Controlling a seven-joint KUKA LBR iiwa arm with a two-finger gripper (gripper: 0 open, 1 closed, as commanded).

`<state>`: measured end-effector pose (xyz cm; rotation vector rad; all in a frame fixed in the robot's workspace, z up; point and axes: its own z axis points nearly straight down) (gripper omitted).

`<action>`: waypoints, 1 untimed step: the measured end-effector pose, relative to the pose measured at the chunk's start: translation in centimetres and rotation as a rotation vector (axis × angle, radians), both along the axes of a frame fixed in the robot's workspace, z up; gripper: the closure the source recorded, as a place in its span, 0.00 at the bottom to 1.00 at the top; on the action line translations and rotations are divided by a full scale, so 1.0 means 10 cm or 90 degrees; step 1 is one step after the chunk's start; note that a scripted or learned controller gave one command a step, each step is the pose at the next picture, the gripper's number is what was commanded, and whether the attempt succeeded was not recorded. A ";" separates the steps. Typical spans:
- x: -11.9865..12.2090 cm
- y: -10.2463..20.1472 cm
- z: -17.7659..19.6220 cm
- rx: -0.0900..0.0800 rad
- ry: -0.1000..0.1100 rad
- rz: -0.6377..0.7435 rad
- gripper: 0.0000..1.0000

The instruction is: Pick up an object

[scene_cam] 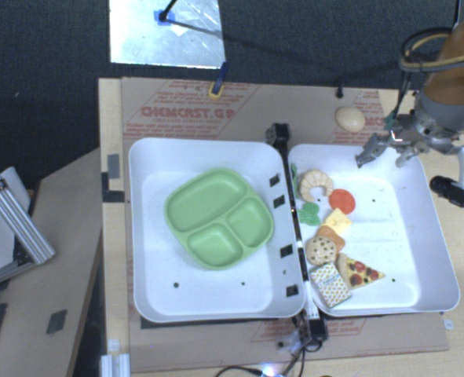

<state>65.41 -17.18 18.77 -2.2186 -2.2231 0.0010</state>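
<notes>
Hovering over the right bin (420, 234) (toy food (334, 238) piled left), the fingers (369, 151) look spread.

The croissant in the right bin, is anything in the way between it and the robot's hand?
Nothing visible blocks it. The hand hangs over the right bin's far edge, and the croissant lies to its left on the bin floor, uncovered. The tomato slice sits just beside the croissant, not on top.

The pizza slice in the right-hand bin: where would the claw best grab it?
Probably from straight above, closing across the narrow half near the tip. The pizza slice lies flat, its wide end close to the checkered block, while its pointed end faces bare bin floor.
</notes>
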 end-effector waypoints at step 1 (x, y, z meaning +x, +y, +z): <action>-0.01 -0.03 -0.42 -0.001 -0.001 0.000 0.00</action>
